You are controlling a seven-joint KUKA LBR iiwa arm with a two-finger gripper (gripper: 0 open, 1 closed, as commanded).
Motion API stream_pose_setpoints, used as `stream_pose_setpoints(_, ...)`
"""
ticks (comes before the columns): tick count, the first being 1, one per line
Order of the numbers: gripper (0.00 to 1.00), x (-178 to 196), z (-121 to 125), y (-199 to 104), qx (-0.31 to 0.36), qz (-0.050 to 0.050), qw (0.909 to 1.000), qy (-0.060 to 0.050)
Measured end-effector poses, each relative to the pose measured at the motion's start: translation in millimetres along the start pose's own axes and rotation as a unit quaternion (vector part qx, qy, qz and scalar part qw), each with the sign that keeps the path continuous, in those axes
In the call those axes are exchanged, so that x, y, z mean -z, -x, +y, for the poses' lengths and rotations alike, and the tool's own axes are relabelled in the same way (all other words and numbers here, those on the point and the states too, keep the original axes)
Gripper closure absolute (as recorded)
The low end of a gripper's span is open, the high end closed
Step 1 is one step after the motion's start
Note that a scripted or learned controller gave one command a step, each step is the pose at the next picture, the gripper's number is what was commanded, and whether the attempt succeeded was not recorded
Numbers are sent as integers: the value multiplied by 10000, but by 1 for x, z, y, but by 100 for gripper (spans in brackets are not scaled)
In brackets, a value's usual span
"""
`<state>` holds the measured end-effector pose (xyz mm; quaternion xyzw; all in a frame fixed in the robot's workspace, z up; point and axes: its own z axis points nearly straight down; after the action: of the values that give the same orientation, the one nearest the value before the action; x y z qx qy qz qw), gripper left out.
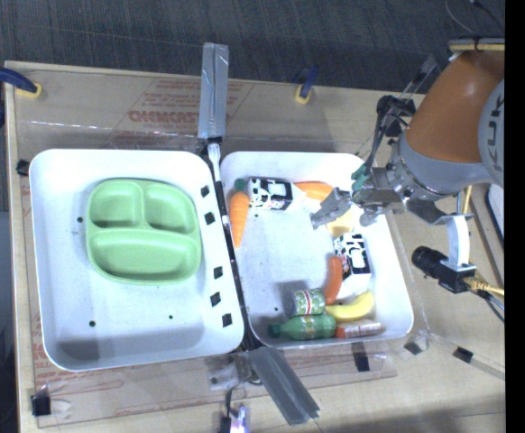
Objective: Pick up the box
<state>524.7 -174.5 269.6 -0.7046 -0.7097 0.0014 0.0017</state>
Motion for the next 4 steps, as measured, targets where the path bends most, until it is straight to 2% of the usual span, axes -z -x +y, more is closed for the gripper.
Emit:
stream_pose_setpoints(1,0,-126,59,-1,-601,4,9982,-12)
stream_pose_setpoints(2,0,-178,66,-26,-989,4,9951,-7)
stream_pose_setpoints(3,0,-185,120,3,-1830,35,9826,-303)
stream_pose_setpoints(4,100,-175,122,0,-1793,31,9834,-274)
